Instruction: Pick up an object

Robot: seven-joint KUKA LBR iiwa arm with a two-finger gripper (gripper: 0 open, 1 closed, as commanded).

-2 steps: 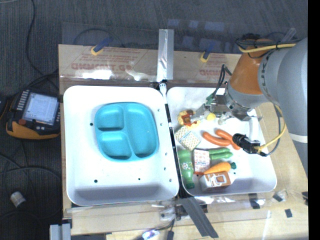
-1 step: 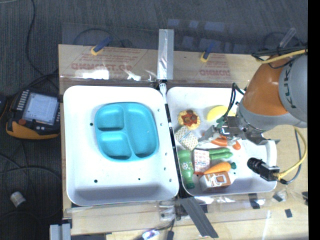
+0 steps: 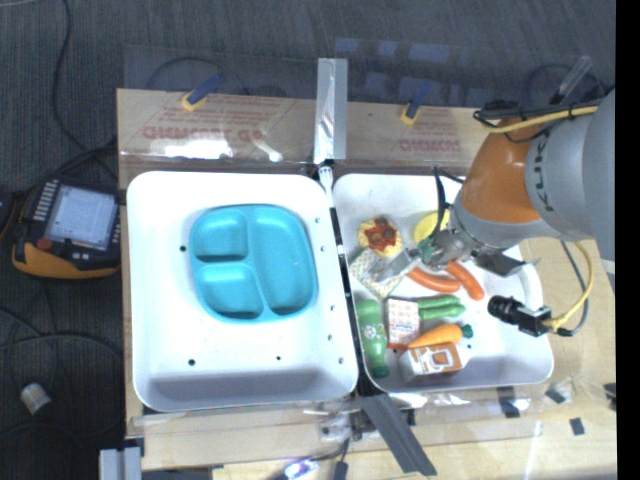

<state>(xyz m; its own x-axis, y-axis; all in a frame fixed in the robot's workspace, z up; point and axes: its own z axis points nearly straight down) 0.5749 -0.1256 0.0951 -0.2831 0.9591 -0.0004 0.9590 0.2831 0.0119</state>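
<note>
- Gripper (image 3: 432, 251) is reaching down into the right bin (image 3: 520, 363), sitting among the toy food near the yellow piece (image 3: 428, 225) and just above the orange sausage (image 3: 447, 279); whether it is open, closed or holding anything I cannot tell from this angle.
- Candidate objects are all lying in the right bin: a pizza slice (image 3: 380, 235), a green cucumber (image 3: 372, 330), a small red-and-white carton (image 3: 402, 320), a carrot (image 3: 437, 336) and an orange box (image 3: 434, 360).
- Items are crowding together, several touching, so a good try is probably calling for one piece with free space on both sides; the sausage looks the nearest such target.
- Coming straight down and centring over the piece should be lowering the risk of nudging neighbours.
- Room is tight toward the divider between the bins and the right bin's far wall, both close to the pile.
- Open space is lying on the right side of the right bin, beside a black cable fitting (image 3: 508, 310).
- Left bin (image 3: 160, 368) is holding a blue divided tray (image 3: 255, 260) with bare white floor around it.
</note>
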